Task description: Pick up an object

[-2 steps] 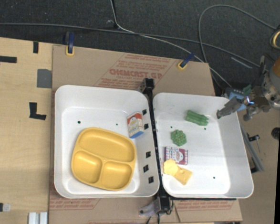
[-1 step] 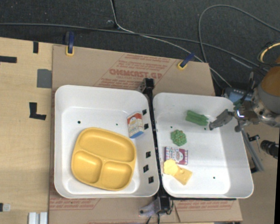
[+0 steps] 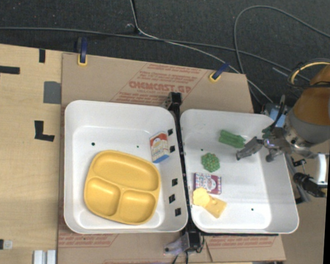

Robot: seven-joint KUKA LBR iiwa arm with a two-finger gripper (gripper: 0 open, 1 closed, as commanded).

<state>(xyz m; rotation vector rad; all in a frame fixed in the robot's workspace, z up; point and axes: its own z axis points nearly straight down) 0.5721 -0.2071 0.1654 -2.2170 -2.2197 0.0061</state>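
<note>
While cardboard point(image 3: 157, 83) underlies both white bins point(image 3: 76, 150), black cloth point(image 3: 61, 8) backs the wooden bench point(image 3: 12, 146).

This is a robotics lab or test bench, not a home. A wooden bench point(image 3: 16, 163) fills the left of the frame, marked with black tape pieces point(image 3: 41, 130). A cardboard sheet point(image 3: 157, 86) lies on it, held by clamps point(image 3: 82, 54) at the upper edge. Two white bins point(image 3: 73, 150) sit side by side in the centre. Loose cables point(image 3: 160, 37) run over dark matting point(image 3: 61, 8) along the top, and a grey and orange robot arm point(image 3: 311, 113) enters at the right
</note>
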